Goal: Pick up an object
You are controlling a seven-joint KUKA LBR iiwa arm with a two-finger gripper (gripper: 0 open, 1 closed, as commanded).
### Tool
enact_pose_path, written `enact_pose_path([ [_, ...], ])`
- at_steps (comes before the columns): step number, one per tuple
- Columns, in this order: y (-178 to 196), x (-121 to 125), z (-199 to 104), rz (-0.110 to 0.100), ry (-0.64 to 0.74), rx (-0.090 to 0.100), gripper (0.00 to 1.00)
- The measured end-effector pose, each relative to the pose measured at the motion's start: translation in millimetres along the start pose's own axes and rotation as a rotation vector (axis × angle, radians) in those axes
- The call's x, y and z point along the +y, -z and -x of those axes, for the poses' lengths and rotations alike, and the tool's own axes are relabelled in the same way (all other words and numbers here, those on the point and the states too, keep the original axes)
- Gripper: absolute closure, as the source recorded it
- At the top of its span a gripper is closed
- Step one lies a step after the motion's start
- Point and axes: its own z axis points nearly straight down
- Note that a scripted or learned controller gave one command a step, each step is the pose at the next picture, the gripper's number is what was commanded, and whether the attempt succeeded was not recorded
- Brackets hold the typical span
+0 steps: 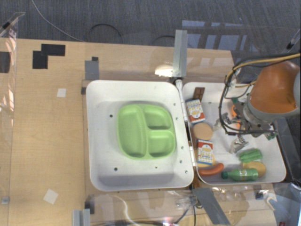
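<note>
The right bin [281, 173] holds several toy foods. Among them are a brown bar [199, 93], a small printed box [195, 110], a tan round bun [203, 131], a second printed box [205, 152], a red sausage [210, 169], a green bottle [241, 174], a yellow piece [257, 166] and a short green piece [250, 155]. My gripper [242, 138] hangs under the orange wrist band [277, 88] over the middle right of this bin, just above the short green piece. The arm's body and cables hide most of it.
In the left bin [101, 173] lies a green divided plate [145, 131]. A metal post [180, 53] stands behind the gap between the bins. Black cables [235, 74] loop off the arm over the right bin's back edge.
</note>
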Motion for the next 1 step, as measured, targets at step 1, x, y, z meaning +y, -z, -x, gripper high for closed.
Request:
enact_pose_path([
  [1, -3.3, -49.2, 41.9, 0.003, -0.133, 0.003, 0.00],
])
